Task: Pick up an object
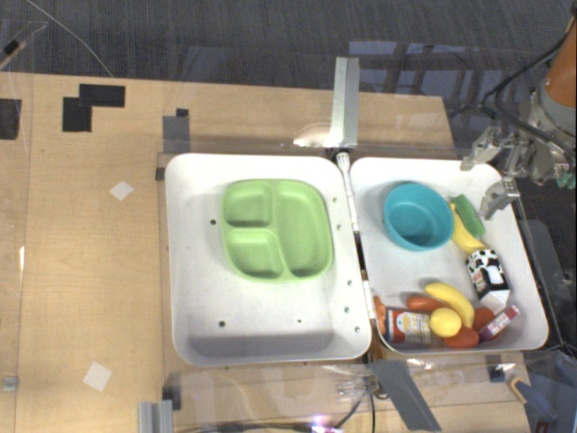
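Reaching in from the right edge of the camera view, the arm (557, 97) hangs above the far right corner of the right bin (532, 269), its orange band just visible at the frame's border. The gripper (501, 183) points down and leftward over that bin's rim; whether its jaws are apart or together cannot be told from this angle, and nothing is seen between them.

Below it, the right bin holds the pickable things. A teal bowl (417, 215) sits upright toward the far end. Just right of the bowl lie a green piece (468, 215) and a yellow banana (464, 235), touching each other. Nearer the front right wall stands a small black-and-white carton (487, 270). A cluster crowds the near end: a second banana (453, 299), a lemon (444, 322), a red bottle lying on its side (406, 325), and red items packed beside them.

The left bin (194, 242) bears a green divided plate (275, 229), set flat near its middle.
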You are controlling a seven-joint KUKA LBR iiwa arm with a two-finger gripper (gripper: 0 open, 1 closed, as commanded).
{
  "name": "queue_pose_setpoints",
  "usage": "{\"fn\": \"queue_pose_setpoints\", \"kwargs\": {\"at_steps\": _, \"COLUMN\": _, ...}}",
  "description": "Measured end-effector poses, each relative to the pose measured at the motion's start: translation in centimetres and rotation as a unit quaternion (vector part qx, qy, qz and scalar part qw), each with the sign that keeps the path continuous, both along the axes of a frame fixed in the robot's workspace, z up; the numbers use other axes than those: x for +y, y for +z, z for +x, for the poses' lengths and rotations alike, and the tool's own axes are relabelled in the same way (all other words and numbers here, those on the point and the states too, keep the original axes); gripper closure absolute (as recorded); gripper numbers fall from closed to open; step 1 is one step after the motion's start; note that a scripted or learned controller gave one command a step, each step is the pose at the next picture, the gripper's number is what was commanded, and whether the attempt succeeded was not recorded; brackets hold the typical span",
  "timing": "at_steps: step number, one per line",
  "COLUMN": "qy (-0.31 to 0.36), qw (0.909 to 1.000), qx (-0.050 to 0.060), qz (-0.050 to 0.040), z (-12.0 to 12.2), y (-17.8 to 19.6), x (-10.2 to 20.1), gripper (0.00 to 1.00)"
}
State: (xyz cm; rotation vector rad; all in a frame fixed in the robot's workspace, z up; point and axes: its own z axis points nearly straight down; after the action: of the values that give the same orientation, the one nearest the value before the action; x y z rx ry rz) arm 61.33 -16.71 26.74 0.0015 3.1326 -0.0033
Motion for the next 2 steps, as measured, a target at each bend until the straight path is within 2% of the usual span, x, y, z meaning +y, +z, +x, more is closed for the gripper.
{"fn": "queue_pose_setpoints", "kwargs": {"at_steps": 1, "qy": -0.005, "qw": 1.0000, "qx": 0.004, "qz": 0.0014, "z": 0.7, "y": -10.7, "x": -2.7, "gripper": 0.00}}
{"fn": "queue_pose_setpoints", "kwargs": {"at_steps": 2, "qy": 0.041, "qw": 0.9992, "qx": 0.002, "qz": 0.0006, "z": -1.4, "y": -17.3, "x": -3.2, "gripper": 0.00}}
